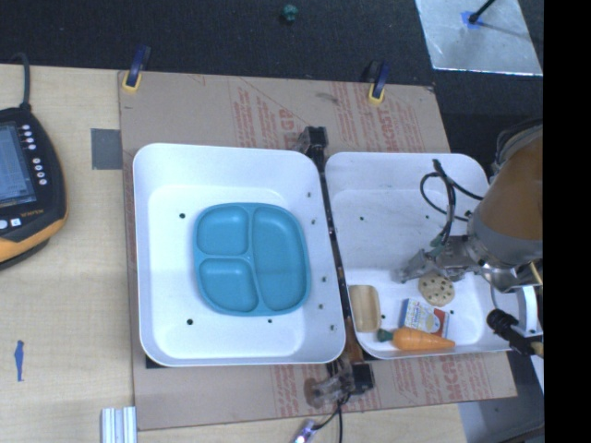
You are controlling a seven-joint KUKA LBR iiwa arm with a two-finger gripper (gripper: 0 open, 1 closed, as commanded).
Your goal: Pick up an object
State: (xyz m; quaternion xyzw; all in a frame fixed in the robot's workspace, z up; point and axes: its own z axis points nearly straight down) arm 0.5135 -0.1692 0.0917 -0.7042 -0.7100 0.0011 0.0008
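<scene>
My gripper [417,266] is low in the right bin [388,178], just up and left of a round tan cracker with dark dots [436,290]. Along the bin's front lie a tan slice of bread [364,307], a small red-and-white carton [424,317] and an orange carrot [423,341]. Nothing is visibly held by the gripper. The grey arm with its orange band [517,197] covers the bin's right side.
The left bin [157,247] holds a blue divided plate [251,258]. A black cable [439,187] loops above the gripper. A teach pendant [23,187] lies on the bench at far left. Clamps hold the cardboard's back edge.
</scene>
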